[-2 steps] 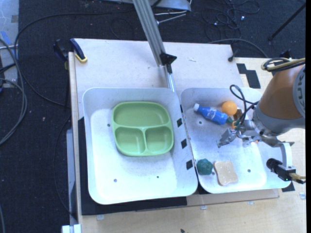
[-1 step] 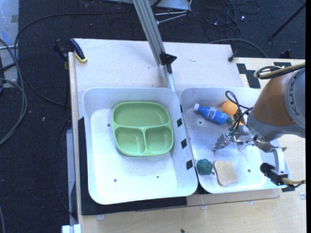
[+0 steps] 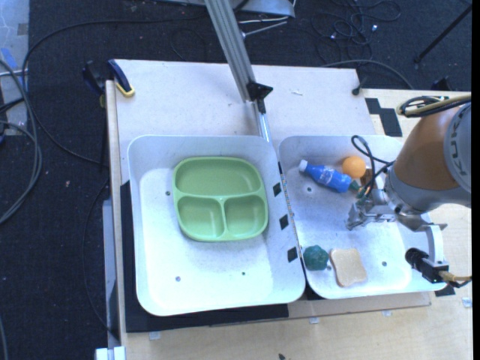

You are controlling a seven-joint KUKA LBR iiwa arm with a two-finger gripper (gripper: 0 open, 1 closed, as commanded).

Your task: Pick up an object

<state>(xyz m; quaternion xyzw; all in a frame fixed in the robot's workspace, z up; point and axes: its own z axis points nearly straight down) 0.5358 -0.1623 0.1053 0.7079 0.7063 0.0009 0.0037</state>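
- My gripper (image 3: 358,217) hangs over the middle of the right bin (image 3: 390,280); I cannot tell its state, and I see nothing in it.
- The blue bottle (image 3: 328,176) lies at 11 o'clock from me, touching the orange ball (image 3: 354,166); closing there could nudge the ball and roll the bottle away.
- The green lump (image 3: 316,257) and tan slice (image 3: 348,267), at 7 o'clock, sit near the wall; I might clip it.
- The green tray (image 3: 221,198) lies in the left bin (image 3: 150,276), at 9 o'clock.
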